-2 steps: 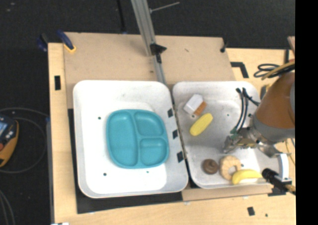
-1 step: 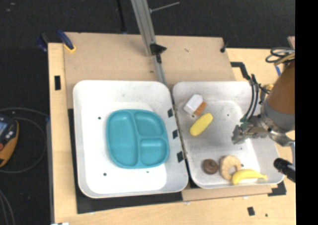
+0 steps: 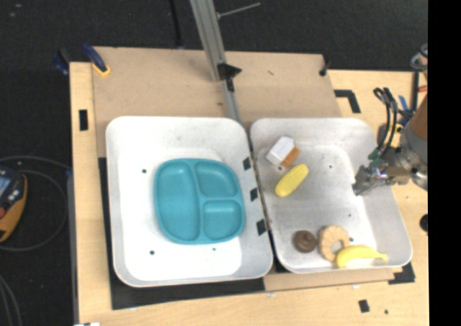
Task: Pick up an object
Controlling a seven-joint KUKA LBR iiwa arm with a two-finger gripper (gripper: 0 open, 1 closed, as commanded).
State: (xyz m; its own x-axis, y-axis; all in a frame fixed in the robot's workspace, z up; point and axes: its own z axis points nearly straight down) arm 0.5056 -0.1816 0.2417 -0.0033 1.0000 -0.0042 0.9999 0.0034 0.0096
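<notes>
The right bin (image 3: 374,206) holds a white and orange block (image 3: 281,152) near its back left. A yellow oblong piece (image 3: 291,180) lies just in front of the block. Along the bin's front lie a brown round piece (image 3: 304,241), a tan ring-shaped piece (image 3: 332,240) and a yellow banana (image 3: 360,255). My gripper (image 3: 366,179) hangs over the bin's right side, apart from all of these objects, with nothing visible between its fingers.
The left bin (image 3: 130,145) carries a teal divided plate (image 3: 198,200). A grey metal post (image 3: 207,22) rises behind the gap between the bins. Cables (image 3: 389,112) trail by the arm at the right edge.
</notes>
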